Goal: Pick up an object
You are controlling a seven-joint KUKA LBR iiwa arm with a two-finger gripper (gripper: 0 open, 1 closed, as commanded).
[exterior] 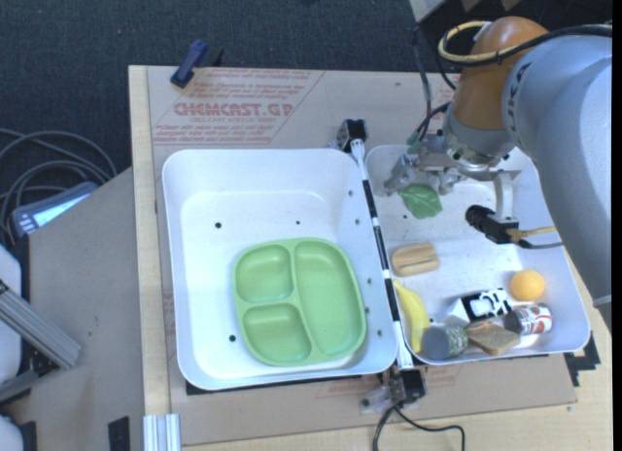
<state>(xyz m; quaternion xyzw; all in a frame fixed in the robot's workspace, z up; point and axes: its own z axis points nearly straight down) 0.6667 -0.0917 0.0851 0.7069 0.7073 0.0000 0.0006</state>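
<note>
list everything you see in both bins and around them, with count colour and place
left bin: 1, white, left half of bench
right bin: 1, white, right half of bench
divided tray: 1, light green, three compartments, lying in left bin toward its near side
leaf-shaped item: 1, green, far end of right bin, just below the gripper
block: 1, tan, middle of right bin near the divider
banana: 1, yellow, near-left of right bin
ball: 1, orange, right side of right bin
small mixed items: a pile, black, white, grey, brown, near edge of right bin
arm: 1, grey with orange band, from the right
gripper: 1, over far end of right bin
</note>
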